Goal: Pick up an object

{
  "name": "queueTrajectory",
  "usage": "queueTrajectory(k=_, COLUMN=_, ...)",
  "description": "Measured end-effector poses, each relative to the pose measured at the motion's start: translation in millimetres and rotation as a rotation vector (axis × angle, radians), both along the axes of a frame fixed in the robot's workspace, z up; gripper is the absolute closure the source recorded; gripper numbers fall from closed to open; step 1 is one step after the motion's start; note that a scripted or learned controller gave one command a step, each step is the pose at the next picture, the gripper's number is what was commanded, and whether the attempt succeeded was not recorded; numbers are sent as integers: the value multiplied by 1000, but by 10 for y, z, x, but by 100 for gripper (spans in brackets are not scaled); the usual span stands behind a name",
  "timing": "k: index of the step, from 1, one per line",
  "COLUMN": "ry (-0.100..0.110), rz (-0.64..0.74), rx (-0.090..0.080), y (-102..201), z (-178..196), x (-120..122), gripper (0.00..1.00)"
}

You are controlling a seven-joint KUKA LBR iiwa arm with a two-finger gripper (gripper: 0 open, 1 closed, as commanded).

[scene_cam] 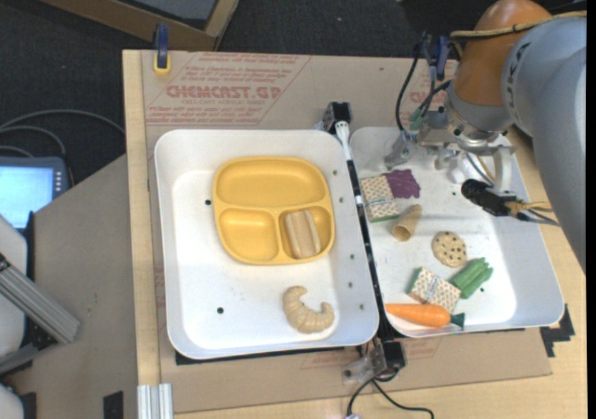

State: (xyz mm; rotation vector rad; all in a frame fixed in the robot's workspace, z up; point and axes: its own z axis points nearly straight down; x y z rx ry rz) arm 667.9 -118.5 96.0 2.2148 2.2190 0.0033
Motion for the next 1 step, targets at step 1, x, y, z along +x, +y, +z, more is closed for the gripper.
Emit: queueTrajectory(k=1, ry=-2, rz=-7, rx=-3, y=-568, z=841, x=-398, gripper=0)
